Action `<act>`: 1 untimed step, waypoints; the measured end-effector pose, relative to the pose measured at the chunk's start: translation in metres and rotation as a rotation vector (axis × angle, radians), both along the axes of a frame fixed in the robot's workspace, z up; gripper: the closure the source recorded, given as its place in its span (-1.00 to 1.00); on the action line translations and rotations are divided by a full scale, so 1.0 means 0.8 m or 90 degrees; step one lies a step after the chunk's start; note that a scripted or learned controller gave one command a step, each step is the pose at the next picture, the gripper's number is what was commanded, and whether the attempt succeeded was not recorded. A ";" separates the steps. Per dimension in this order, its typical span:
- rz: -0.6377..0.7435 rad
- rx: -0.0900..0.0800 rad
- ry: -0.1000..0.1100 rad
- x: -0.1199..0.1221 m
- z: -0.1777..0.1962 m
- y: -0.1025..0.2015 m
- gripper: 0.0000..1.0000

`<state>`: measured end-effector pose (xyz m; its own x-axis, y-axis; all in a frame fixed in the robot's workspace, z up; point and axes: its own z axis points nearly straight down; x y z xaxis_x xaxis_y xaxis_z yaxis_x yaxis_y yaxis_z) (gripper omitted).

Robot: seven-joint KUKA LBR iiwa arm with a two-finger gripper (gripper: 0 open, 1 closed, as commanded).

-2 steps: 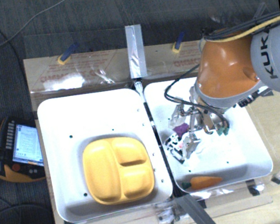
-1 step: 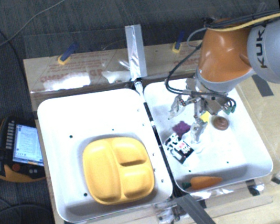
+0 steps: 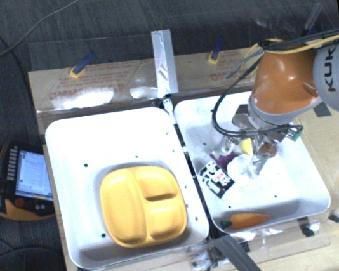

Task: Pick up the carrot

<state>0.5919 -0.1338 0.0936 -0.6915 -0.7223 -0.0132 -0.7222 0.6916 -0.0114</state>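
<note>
Camera view, overhead at a slant. Item: carrot (image 3: 248, 219), orange, lying lengthwise against the near wall of the right bin (image 3: 309, 201), unheld, green end toward the divider. Item: gripper (image 3: 259, 160), hanging below the arm's orange band (image 3: 283, 83) over the middle of the same bin, well apart from the carrot; whether it is parted or closed cannot be told from here, and nothing is seen in its grasp. Adjacent clutter: a purple object (image 3: 226, 154), a small yellow piece (image 3: 246, 146), a black-and-white patterned block (image 3: 216, 177), all near the gripper. Left bin (image 3: 69, 148): one yellow divided tray (image 3: 143, 203). Handling note, as judgement: travel toward the near wall, align across the carrot's short axis, descend near mid-length, and allow clearance from the wall, which could block one side.
</note>
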 end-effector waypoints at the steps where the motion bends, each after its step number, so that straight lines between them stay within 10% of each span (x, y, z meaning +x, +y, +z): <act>1: 0.283 0.000 0.006 -0.021 0.164 -0.081 -1.00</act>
